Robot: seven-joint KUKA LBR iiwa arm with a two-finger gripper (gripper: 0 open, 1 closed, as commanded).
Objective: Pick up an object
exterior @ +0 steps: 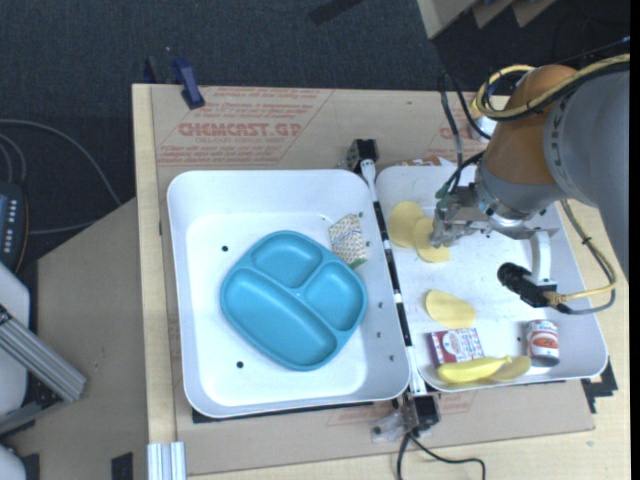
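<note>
My gripper (pixel 441 232) is low in the right bin (pixel 590 353), near its far left corner. It stands over two pale yellow flat pieces: one (pixel 404 224) just to its left, the other (pixel 436 254) right under its tip. Whether it touches either piece is hidden by the wrist. A third pale yellow piece (pixel 450 308) lies nearer the front. A red and white box (pixel 457 346), a banana (pixel 484 370) and a small red and white can (pixel 543 340) lie along the front edge of that bin.
The left bin (pixel 200 368) holds a blue divided plate (pixel 292 298) and a small patterned object (pixel 347 236) at the plate's far right. A ridge (pixel 392 278) separates the two bins. The arm (pixel 560 138) covers the right bin's far right.
</note>
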